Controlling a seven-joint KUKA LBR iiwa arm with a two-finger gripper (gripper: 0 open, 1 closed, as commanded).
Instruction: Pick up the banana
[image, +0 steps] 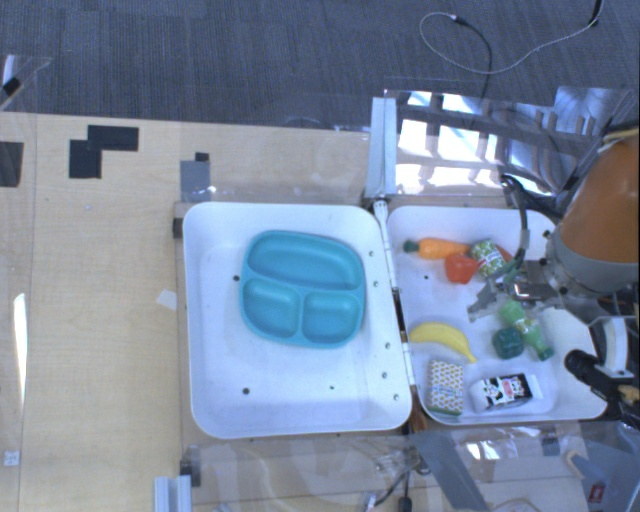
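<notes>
Banana lies free near right bin's left wall, front half | tool hovers mid-bin above green toys, state unclear | grasp not yet made, likely approach.

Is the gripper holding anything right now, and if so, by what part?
Nothing is held. The gripper hangs over the right bin near the green toys, fingers open, and the banana lies untouched on the bin floor.

**Gripper over right bin, banana on floor**

Hangs: gripper, above green items, nothing visibly between fingers. Lies near left wall of right bin: banana, apart from gripper. Sits in left bin: blue tray.
</notes>
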